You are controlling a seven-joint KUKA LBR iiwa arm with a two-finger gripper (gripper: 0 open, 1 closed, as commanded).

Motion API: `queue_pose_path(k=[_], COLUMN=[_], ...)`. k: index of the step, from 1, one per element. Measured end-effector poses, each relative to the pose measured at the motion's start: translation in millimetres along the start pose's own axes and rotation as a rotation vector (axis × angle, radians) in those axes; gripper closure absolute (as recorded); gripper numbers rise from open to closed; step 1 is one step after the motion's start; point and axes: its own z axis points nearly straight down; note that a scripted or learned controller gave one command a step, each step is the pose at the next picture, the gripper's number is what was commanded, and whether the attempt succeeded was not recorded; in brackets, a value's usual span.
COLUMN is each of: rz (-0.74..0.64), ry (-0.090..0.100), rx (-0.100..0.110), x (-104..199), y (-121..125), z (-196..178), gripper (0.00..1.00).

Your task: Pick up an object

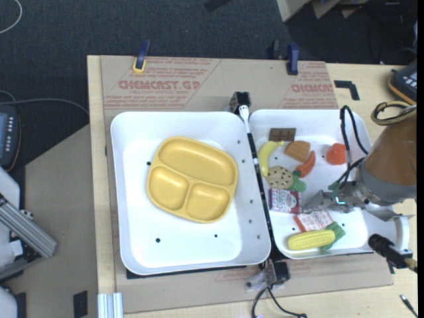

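From the overhead camera, the table (99, 177), covered with tan printed cardboard, carries two shallow white bins side by side. The left white bin (132, 244) holds a yellow plastic plate with three compartments (191, 179), lying near its centre and turned a little askew.

The right white bin (354, 234) holds a cluster of toy foods. At its 12 o'clock sits a small brown chocolate-like block (282, 135). Just below that lie a yellow toy banana (267, 156) and an orange-brown wedge (298, 151), with a red-orange pepper-shaped piece (307, 166) beside the wedge. A round red toy like a tomato (336, 153) rests toward 2 o'clock, apart from the cluster. A tan cookie with dark chips (279, 176) touches the banana's lower end, and a red-and-white packet (285, 201) lies under it toward the bin's centre. At 6 o'clock a yellow toy corn cob with green husk (314, 239) lies along the front wall.

The grey arm comes in from 3 o'clock, and its end effector (324, 202) hangs low over the bin's centre, just beside the packet and above the corn cob. Whether its fingers are spread or closed cannot be told, nor whether it touches anything.
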Motion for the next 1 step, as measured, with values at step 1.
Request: queue_pose_path(k=[1], rz=[0.000], ry=[-0.007], rx=[-0.014], x=[-1.0], y=[3.0], z=[-14.0], gripper=[1.00])
